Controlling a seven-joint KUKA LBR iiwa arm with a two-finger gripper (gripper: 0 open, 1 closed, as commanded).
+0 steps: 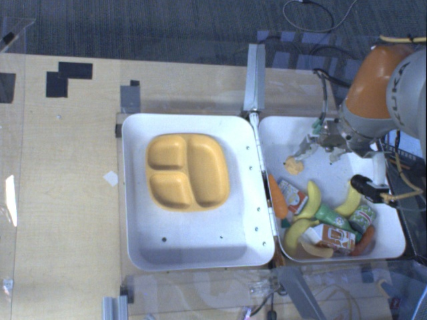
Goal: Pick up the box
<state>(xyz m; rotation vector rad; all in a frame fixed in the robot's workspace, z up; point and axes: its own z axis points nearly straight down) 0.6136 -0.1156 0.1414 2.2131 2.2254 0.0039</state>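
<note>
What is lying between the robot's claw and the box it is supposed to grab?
Partly blocked: the gripper hangs at the right bin's far end, while the box sits at the near end with a banana and green bottle lying against it.

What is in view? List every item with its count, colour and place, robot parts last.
Bins: two, white, side by side on the bench.
Divided tray: one, yellow, three compartments, in the left bin.
Bananas: three or so, yellow, in the right bin's near half; exact count hard to tell in the pile.
Box: one, orange and white, lying at the right bin's near edge among the bananas.
Carrot: one, orange, along the right bin's left wall.
Small yellow piece: one, on the right bin's floor, just left of the gripper.
Green packages: two or so, in the pile.
Arm: one, grey with orange band, over the right bin.
Gripper: one, above the right bin's far half, holding nothing visible.
</note>
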